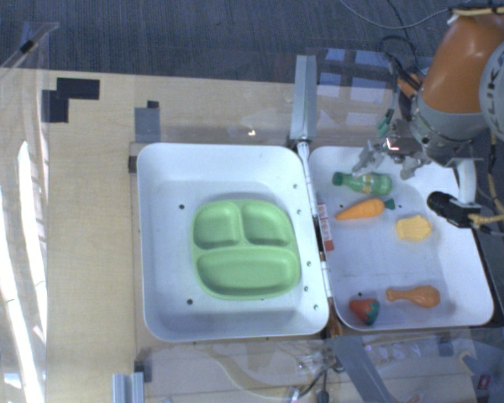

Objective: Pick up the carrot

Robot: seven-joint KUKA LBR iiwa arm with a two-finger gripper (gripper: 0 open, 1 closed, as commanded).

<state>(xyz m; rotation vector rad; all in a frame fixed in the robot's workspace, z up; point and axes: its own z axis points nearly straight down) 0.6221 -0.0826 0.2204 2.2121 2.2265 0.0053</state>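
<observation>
1. My arm [466,65] is reaching in from the upper right of the frame, its orange band showing above the wrist.
2. My claw [388,156] is hanging over the upper edge of the right bin [454,267], right of centre in the frame.
3. Its fingers [371,154] are standing spread apart, with nothing between them.
4. The carrot [360,211] is lying in the upper left part of the right bin, its thick end pointing right, just below the claw and apart from it.
5. A green bottle [363,182] is lying just above the carrot, directly under the claw; I cannot tell whether the claw is touching it.
6. A yellow piece [413,228] is resting to the right of the carrot.
7. A tan drumstick-shaped item [413,295] and a red-and-green item [364,310] are sitting along the lower edge of the same bin.
8. The left bin [160,250] is holding a green divided plate [245,248] at centre frame.
</observation>
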